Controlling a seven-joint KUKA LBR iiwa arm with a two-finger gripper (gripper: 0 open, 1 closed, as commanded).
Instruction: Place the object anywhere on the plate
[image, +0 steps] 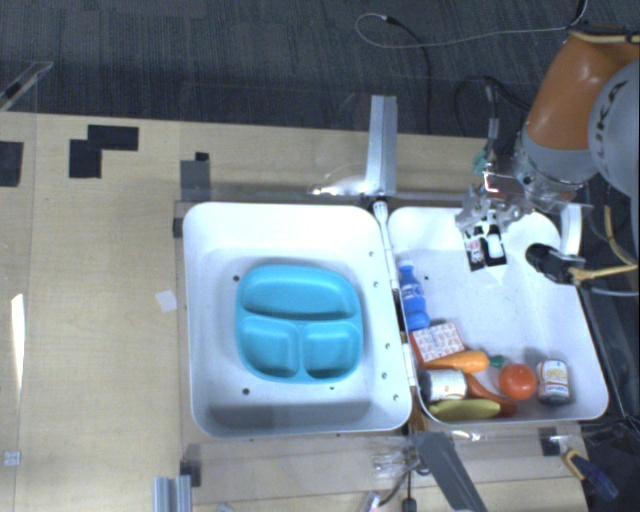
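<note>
Blue plate (298, 322) lies alone in the left bin (205, 330); gripper (486, 247), grasp state unclear, hovers over the cluttered right bin (590, 360).

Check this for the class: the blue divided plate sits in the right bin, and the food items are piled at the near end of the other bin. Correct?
Not quite. The camera view shows the blue divided plate in the left bin, not the right. The food items are piled at the near end of the other bin, as stated.
</note>
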